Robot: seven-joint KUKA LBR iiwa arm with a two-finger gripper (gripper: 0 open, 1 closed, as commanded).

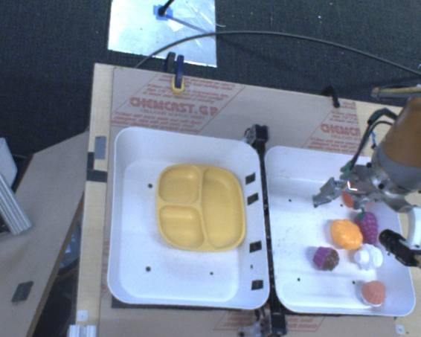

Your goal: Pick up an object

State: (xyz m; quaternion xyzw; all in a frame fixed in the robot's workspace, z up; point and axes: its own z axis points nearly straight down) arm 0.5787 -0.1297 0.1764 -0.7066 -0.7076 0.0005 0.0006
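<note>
Though the end effector (340,191) hangs over the right bin (288,284), its grip is indiscernible.

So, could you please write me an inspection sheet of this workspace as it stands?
Surface: bench bearing two white bins, the left bin and the right bin, side by side.
Job's things: orange object, purple grape-like object, dark purple object, white object and pinkish-orange object, all in the right bin.
Clutter: yellow divided tray in the left bin.
Grippers: gripper above the right bin's far half; nothing seen between its fingers.
Cables: black cable arcing over the bench's far edge.
Surroundings: dark carpet, shiny sheet on it.
</note>
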